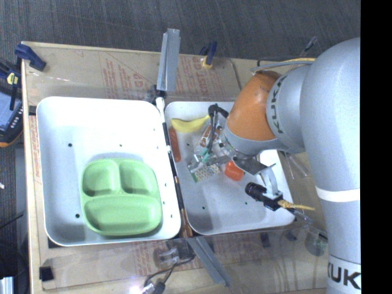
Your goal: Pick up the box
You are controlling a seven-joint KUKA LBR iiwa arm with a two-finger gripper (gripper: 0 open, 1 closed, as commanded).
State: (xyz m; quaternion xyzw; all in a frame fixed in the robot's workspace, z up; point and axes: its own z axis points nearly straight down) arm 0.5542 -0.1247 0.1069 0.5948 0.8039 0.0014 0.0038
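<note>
In the right bin [211,222], a small pale speckled box [207,172] lies tilted near the middle. My gripper [203,158] reaches down from the orange wrist band and sits right over the box's upper edge, touching or nearly touching it. The wrist hides part of the box and of the bin floor behind it. I cannot see whether the box is between the fingers.
A yellow banana [188,125] lies at the right bin's far left corner and a red-brown sausage [175,146] runs along its left wall. An orange-red object [233,171] sits just right of the box. The left bin [55,121] holds a green divided plate [121,197].
</note>
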